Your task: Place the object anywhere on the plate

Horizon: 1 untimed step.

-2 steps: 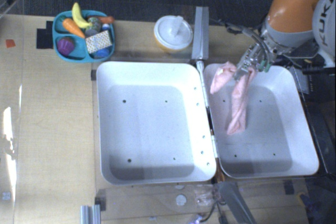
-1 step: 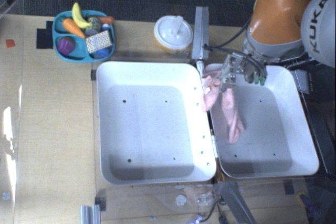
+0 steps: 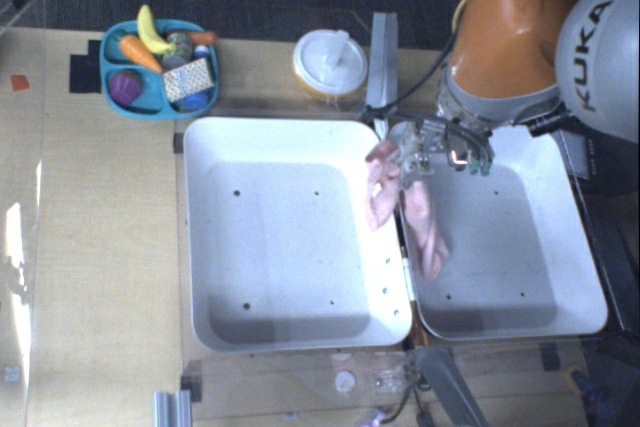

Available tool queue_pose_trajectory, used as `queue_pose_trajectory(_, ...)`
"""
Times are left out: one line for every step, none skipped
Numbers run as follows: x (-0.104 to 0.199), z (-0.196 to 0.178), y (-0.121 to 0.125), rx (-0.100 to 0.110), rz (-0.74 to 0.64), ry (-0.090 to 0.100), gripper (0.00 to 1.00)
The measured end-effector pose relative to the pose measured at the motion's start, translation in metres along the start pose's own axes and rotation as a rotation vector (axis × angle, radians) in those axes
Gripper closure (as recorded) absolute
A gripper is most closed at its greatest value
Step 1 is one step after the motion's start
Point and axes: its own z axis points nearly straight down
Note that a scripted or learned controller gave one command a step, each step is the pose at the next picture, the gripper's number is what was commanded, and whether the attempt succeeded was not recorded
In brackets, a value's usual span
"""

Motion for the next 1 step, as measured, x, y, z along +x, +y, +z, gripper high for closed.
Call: queue_pose_trajectory(0.0175,0.0061,0.0512,0.000,-0.004,0.003,1.00)
